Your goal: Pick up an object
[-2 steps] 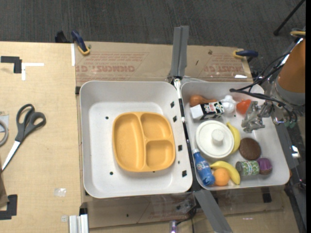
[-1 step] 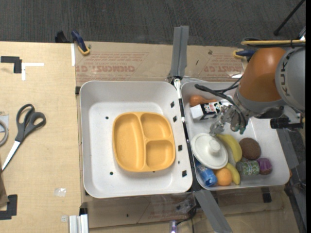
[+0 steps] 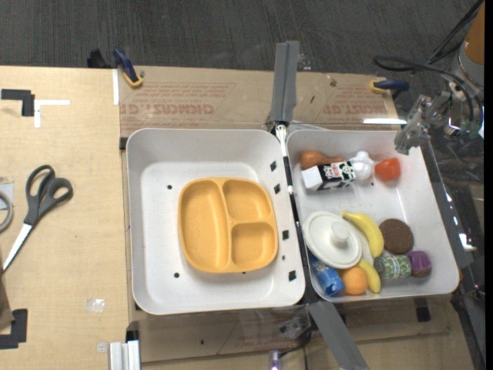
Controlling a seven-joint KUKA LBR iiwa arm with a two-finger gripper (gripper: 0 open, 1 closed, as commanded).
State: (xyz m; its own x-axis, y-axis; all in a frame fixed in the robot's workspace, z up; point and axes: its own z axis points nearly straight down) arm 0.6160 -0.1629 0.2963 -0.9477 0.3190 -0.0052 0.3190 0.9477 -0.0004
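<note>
The left bin (image 3: 146, 230) holds a yellow divided plate (image 3: 228, 224), lying flat near its middle. The right bin (image 3: 427, 199) holds the loose objects: a milk carton (image 3: 333, 173) on its side near the back wall, an orange piece (image 3: 310, 159) behind it, a red tomato (image 3: 387, 169), a white lid (image 3: 333, 239), a banana (image 3: 365, 232), a brown round cookie (image 3: 396, 236), a green can (image 3: 394, 267), a purple piece (image 3: 420, 264), an orange (image 3: 355, 280) and a blue object (image 3: 328, 280). The gripper (image 3: 416, 126) hangs at the right bin's back right corner; its state cannot be told.
</note>
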